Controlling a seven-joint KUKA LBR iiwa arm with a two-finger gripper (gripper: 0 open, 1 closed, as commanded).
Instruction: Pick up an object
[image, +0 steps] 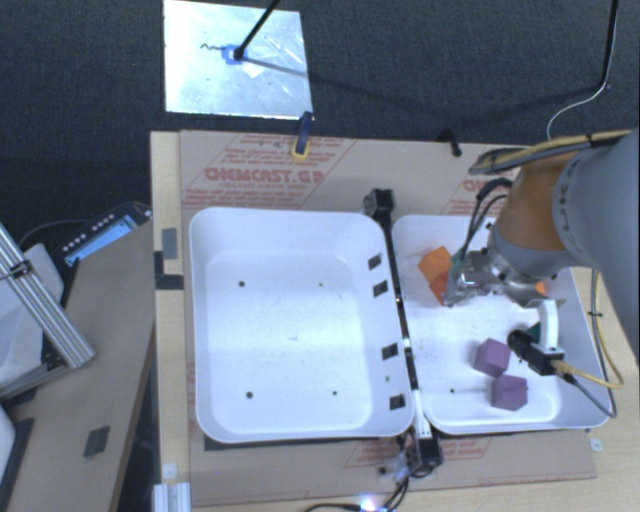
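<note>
Camera view: board (262, 175) reads "CHEMCAST GP"; hand (460, 287) beside orange block (435, 265), grip unclear.

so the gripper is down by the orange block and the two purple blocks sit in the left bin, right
Not quite: the two purple blocks sit in the right bin, not the left, as the camera view shows. The gripper is indeed down by the orange block.

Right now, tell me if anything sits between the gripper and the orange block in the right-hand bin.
Nothing visible does. The gripper is right against the orange block in the right white bin. The two purple cubes lie off to the side.
</note>
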